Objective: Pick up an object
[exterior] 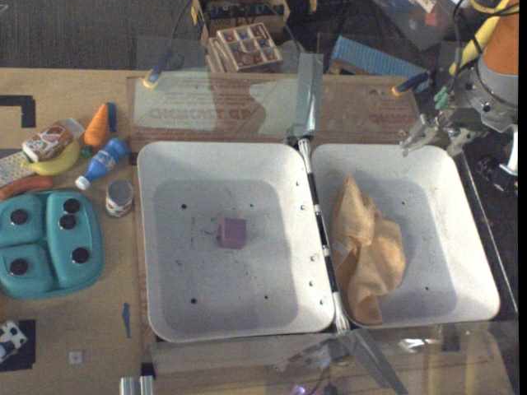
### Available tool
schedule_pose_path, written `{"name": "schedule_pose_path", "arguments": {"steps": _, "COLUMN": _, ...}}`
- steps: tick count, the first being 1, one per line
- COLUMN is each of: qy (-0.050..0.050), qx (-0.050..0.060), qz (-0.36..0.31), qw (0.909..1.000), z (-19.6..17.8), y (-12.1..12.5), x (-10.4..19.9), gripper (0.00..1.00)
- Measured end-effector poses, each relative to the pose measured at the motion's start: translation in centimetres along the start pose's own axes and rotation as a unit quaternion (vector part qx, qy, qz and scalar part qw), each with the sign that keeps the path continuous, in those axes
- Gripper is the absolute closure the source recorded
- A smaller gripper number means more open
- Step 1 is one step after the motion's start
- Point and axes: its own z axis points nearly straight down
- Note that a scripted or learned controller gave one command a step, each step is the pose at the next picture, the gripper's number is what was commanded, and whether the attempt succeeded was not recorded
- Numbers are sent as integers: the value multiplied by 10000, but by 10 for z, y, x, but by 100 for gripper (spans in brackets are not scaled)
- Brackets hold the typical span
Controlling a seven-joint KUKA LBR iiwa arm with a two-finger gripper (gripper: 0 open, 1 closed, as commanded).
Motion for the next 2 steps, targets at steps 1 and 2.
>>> {"name": "schedule_pose_path", "arguments": {"steps": 1, "qy": -1, "qx": 9, "qz": 104, "qw": 9999, "z": 127, "y": -65, "x": 41, "gripper": 0}}
{"name": "schedule_pose_path", "arguments": {"steps": 2, "qy": -6, "qx": -105, "qz": -493, "qw": 9987, "z": 164, "y": -89, "x": 39, "gripper": 0}}
